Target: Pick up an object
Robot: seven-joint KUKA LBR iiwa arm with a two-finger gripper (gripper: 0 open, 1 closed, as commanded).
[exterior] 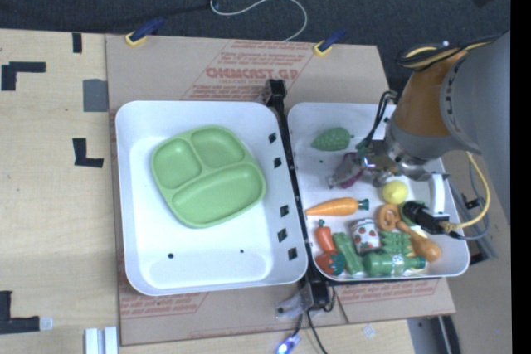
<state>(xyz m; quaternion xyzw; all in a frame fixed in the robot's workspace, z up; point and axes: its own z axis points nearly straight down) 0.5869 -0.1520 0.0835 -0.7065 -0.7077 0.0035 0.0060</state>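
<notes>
My gripper (348, 171) hangs low over the middle of the right bin (303, 118), its dark fingers pointing left. Whether anything sits between them is hidden by blur. A green leafy toy (331, 138) lies just above and left of it. An orange carrot (336, 207) lies just below it. A yellow ball (395, 192) rests under the wrist. Along the bin's front edge sit several toys: a red and white can (365, 237), a green piece (388, 264), a small red piece (324, 240) and an orange ring (388, 217).
The left bin (137, 178) holds a green divided plate (208, 175). Both bins rest on a cardboard sheet (241, 70). A black divider clip strip (282, 170) runs between the bins. The arm's orange band (423, 99) and cables cover the right bin's far right side.
</notes>
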